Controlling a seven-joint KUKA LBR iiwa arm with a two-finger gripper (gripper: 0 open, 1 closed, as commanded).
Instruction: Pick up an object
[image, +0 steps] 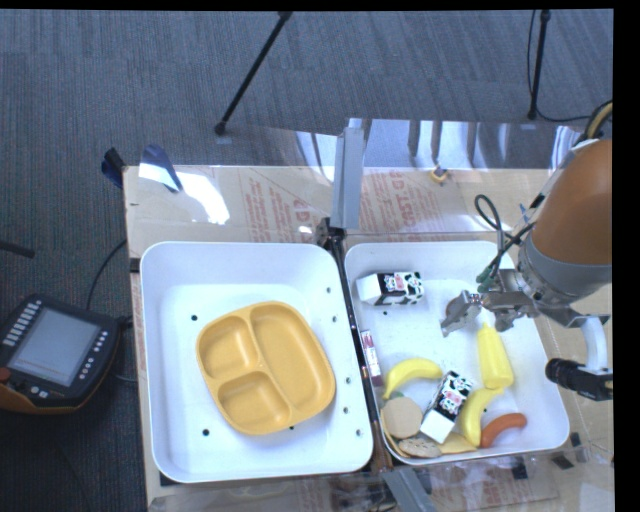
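Grey metal pincer (470, 312) hangs with its jaws spread, gripping nothing; pale yellow plastic corn-like cylinder (494, 357) sits just below-right.

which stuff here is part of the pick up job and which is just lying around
Part of the job:
gripper, over the right bin
pickable things in that bin: milk carton, yellow block, banana, second small carton, cookies, sausage

Lying about:
yellow divided plate in the left bin
handheld screen unit beside the bench

The arm (585, 215) runs off the right edge.
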